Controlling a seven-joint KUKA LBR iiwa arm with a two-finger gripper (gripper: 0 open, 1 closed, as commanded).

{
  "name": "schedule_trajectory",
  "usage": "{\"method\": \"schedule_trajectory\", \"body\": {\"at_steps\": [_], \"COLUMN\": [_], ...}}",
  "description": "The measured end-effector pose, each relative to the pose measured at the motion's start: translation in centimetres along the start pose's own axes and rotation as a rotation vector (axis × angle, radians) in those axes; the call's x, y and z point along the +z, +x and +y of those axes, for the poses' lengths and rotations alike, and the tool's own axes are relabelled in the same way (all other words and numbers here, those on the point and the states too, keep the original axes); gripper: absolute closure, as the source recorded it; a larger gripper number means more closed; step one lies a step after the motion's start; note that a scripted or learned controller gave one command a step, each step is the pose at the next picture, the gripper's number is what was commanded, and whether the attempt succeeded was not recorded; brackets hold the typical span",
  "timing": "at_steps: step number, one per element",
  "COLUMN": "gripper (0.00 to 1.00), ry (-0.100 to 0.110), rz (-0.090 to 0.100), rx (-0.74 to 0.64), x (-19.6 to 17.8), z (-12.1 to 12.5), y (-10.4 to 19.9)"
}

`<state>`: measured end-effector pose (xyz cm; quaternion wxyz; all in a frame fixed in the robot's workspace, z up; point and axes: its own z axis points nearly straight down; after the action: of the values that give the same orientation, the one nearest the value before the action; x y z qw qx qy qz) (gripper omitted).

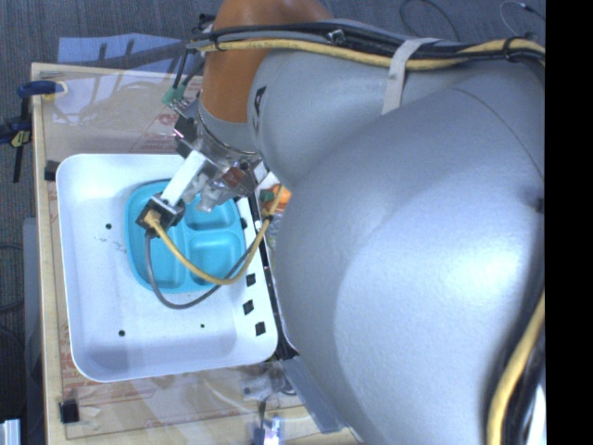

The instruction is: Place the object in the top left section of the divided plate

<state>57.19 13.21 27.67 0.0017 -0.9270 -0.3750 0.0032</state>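
Reaching over the blue plate [190, 248]
Grey arm [389, 211] slants down into the white bin [102, 248]; claw [208, 188] state unclear.

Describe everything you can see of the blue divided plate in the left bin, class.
The divided plate is bright turquoise and looks like smooth moulded plastic, with raised ridges splitting it into sections. It lies flat on the floor of the left white bin, towards the bin's right side. The gripper hangs over its upper part and hides that area, and a yellow and grey cable loops across its surface. The rounded lower-left edge is in plain sight.
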Motion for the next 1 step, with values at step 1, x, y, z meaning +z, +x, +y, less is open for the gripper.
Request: {"method": "schedule_trajectory", "body": {"at_steps": [1], "gripper": [1.00], "ry": [0.001], "rz": [-0.001], "rx": [-0.243], "x": [2.11], "z": [3.39], "y": [-2.93]}}
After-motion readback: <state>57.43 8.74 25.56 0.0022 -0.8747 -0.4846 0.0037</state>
